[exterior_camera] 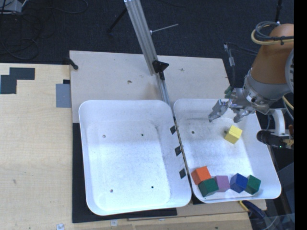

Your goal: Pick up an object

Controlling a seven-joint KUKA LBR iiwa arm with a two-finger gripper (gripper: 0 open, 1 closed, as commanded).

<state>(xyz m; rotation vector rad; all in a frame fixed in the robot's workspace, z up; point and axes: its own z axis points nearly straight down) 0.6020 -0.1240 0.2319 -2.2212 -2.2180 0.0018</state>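
My gripper [228, 113] hangs over the upper part of the right bin [211, 143], its fingers spread open with nothing between them. A yellow cube [233, 134] lies just below and slightly right of the fingertips, apart from them. Along the bin's front edge sit an orange cube [201, 174], a dark green cube [208, 187], a purple cube [222, 182], a blue cube [238, 182] and a green cube [253, 183].
The left bin [127, 152] lies beside the right one, a ridge with black clips [176, 140] between them. A slanted aluminium post [144, 37] rises behind the bins. The arm's orange band [273, 56] stands at the right.
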